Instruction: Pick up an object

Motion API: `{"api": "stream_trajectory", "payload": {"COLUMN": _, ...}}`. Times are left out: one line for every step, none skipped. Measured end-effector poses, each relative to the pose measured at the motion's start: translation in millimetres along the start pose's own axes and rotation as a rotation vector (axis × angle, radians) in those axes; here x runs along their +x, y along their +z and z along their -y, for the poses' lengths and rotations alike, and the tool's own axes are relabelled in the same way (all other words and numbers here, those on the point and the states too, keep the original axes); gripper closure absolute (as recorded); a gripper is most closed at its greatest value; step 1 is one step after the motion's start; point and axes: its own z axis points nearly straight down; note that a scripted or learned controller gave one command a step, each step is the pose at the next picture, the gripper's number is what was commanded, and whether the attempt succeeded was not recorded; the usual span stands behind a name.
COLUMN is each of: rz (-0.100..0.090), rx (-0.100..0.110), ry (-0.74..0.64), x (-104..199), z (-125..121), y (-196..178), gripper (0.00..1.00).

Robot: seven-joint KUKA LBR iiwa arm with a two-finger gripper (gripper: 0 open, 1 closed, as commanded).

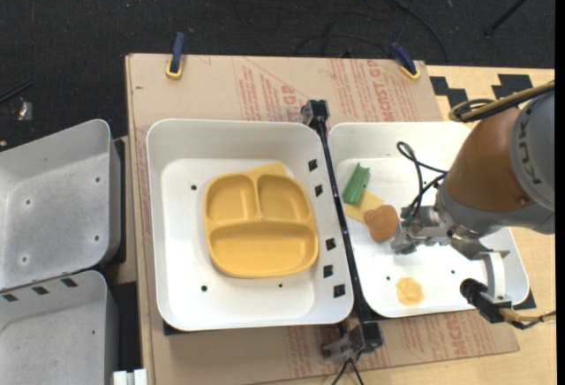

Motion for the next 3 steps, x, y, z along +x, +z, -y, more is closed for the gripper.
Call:
{"api": "stream_trajectory", "payload": {"rz": 0.001, "rx": -0.002, "ry": -0.005, "x": 2, "z": 0, "y": -62, "gripper": 1.00}}
{"api": "stream_trajectory", "payload": {"rz": 0.002, "rx": -0.003, "ry": -0.005, "x": 2, "z": -1, "y": -113, "gripper": 1.00}}
{"api": "stream_trajectory", "payload": {"rz": 0.000, "rx": 0.000, "ry": -0.007, "x": 49, "z": -10, "y": -106, "gripper": 1.00}}
